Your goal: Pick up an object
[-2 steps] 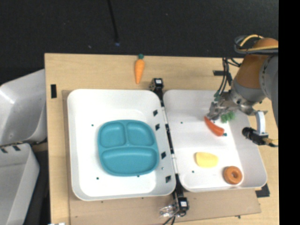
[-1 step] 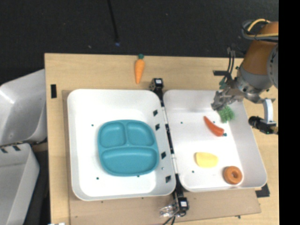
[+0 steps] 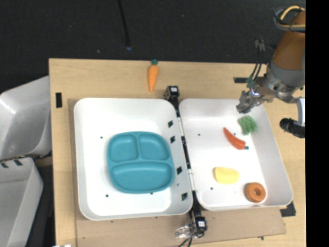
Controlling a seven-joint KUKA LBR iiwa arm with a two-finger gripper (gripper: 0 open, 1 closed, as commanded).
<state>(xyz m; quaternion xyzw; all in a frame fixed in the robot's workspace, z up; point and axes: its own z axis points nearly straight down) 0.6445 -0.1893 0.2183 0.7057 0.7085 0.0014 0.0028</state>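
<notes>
We see the gripper [image 3: 248,101] at upper right; the small green leafy toy [image 3: 248,124] lies just below it. Whether it is open, we cannot tell.

the tool [image 3: 248,101] is hovering over the right bin [image 3: 272,153], just above a green toy [image 3: 248,124] lying beside a red pepper [image 3: 234,138].
</notes>
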